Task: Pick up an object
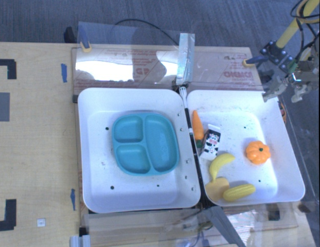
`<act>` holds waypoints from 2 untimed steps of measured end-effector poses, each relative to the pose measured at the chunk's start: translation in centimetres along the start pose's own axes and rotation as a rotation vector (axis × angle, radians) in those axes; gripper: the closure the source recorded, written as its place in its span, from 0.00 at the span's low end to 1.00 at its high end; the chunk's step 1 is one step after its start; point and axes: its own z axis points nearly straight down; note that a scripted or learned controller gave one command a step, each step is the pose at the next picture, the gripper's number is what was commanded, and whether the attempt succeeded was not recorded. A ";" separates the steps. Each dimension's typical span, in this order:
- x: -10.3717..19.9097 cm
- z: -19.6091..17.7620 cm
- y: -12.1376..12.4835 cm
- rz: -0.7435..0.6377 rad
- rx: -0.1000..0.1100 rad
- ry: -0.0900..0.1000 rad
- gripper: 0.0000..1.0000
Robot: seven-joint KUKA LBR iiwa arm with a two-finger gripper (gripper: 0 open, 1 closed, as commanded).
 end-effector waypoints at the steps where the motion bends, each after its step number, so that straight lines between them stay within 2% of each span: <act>1: 0.6 4.2 -7.6 0.150 0.003 0.001 0.00; 2: -1.3 6.3 -12.2 0.094 0.003 0.001 0.00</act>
